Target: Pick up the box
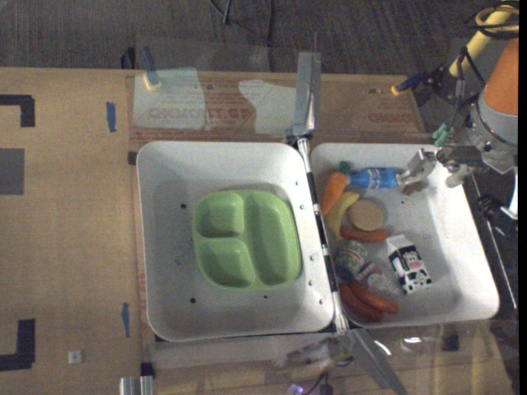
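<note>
A cardboard-covered counter [66,245] is seen from above, marked with blue tape strips and black patches on its left part. Two shallow white bins are set on it side by side, their inner rims touching. The left bin [165,171] is occupied by a green divided tray [246,239], which lies flat near the bin's middle with its three compartments facing up. The right bin [461,245] is crowded along its left side with small things. The grey arm [498,105], with its orange band, is seen at the far right, reaching in over the right bin's far right corner. The gripper [416,174] is lowered at the far edge of the right bin, just at the cap end of a clear bottle with a blue label [372,178], which lies on its side along the far wall; whether the fingers are released or clenched cannot be told, since they are blurred and small. Beside the bottle, at the bin's far left, a carrot [333,192] is leaned against a yellow banana-like piece [341,212]. A round tan disc [366,215] is rested just right of these, with a red sausage [363,234] touching its near side. Nearer still, a small printed can [352,260] and two more red sausages [368,299] are gathered by the near left corner. The box [409,264], a small white carton with dark and red printing, lies in the near middle of the right bin, apart from the gripper and just right of the can.
</note>
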Tool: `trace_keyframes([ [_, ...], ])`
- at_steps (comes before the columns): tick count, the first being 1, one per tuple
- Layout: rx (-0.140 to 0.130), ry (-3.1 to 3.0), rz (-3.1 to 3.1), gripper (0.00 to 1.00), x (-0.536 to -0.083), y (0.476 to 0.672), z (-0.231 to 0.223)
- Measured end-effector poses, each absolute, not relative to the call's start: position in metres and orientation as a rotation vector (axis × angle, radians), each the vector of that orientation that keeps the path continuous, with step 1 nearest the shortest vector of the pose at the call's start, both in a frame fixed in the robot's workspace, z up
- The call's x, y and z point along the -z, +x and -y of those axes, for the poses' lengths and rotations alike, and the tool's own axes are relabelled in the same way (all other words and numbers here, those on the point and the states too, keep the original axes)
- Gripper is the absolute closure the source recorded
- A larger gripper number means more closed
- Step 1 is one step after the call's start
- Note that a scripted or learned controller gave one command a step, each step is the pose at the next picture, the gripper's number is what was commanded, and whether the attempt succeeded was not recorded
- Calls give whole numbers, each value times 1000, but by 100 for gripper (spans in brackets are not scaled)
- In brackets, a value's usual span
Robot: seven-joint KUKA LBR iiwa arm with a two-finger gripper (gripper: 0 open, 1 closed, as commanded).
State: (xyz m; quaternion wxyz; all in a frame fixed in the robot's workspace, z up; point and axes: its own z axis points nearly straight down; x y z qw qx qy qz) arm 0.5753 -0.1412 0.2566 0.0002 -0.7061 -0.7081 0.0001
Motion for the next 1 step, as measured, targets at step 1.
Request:
trace_keyframes([
  [1,0,-2345,2090,0,-205,479,182],
])
